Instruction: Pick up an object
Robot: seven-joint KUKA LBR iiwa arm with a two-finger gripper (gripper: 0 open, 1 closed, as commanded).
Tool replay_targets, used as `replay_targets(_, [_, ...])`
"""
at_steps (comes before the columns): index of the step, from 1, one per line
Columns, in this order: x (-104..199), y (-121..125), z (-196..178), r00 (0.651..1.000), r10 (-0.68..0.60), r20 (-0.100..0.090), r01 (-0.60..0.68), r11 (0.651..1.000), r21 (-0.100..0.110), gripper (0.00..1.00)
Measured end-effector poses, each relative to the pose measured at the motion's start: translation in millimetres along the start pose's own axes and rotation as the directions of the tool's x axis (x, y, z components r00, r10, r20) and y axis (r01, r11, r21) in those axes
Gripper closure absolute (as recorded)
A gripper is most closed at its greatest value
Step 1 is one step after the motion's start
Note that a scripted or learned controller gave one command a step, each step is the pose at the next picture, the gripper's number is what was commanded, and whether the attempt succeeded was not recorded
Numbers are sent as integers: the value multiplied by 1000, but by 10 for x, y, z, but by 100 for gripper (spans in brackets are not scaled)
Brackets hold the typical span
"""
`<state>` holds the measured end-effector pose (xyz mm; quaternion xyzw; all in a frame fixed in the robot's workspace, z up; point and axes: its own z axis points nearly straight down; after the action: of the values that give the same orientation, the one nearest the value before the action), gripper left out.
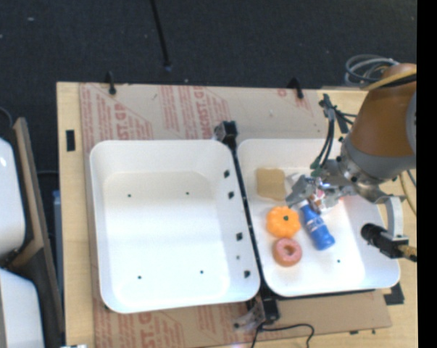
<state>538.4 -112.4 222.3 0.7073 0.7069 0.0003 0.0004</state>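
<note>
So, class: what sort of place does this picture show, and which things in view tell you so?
Most likely a robotics lab's grasping test bench. A robot arm reaches over two shallow white bins set on a board. The right bin holds small toy-like props: an orange pumpkin, a pink doughnut and a blue bottle.

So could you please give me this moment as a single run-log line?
arm: over right bin | gripper: at blue bottle top | nearby: orange pumpkin, pink donut, tan sponge | lifted: no
</note>
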Motion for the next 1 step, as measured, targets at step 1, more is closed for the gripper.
replay_targets(1, [10,179,1272,1000,0,-1,0,1000,11,0])
